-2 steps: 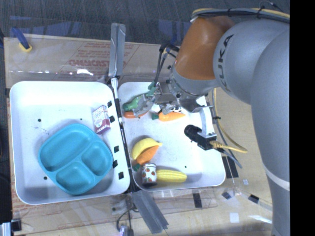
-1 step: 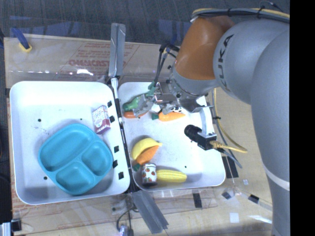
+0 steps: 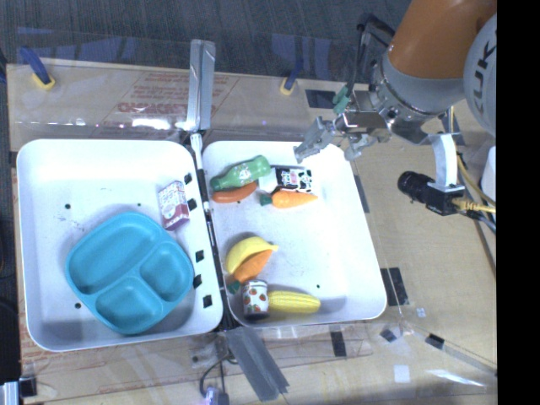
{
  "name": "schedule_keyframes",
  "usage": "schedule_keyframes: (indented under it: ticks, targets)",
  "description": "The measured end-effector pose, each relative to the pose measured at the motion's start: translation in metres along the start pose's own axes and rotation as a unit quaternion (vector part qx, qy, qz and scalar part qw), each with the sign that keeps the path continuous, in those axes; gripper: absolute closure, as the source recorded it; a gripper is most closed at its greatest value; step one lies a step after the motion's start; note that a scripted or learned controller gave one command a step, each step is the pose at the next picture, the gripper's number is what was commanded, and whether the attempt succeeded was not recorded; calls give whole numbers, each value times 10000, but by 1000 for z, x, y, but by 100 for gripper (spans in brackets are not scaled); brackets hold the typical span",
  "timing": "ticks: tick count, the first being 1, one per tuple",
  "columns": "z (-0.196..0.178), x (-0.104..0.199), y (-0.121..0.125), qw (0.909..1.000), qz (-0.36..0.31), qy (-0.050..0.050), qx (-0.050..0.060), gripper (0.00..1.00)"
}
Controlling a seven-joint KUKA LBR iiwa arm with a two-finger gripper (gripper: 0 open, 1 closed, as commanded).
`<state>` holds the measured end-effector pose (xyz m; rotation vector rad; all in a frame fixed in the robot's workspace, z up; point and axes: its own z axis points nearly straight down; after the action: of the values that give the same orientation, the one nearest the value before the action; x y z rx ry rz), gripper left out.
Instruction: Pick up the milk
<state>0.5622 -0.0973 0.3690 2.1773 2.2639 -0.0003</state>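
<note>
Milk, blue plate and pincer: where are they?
milk (image 3: 293, 178): camera view, on the carton's black-and-white front.
blue plate (image 3: 128, 270): camera view, on the ridge between its compartments.
pincer (image 3: 331, 141): camera view, midway between its fingertips, at the right bin's top edge.

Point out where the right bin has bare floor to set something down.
Right bin: bare floor along its right side, between carrot and corn. Crowded at the top by green bottle and milk, and lower left by banana and can.
</note>
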Motion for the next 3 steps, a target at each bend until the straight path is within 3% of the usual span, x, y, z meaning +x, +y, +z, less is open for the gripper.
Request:
schedule_keyframes:
  ticks: [1,2,3]
  targets:
    - [80,-10,-53,9961,886,3,26,0]
    - [-63,-40,28,10000,21,-2,-4,0]
    - [-73,95,76,9933,1159,-1,8,0]
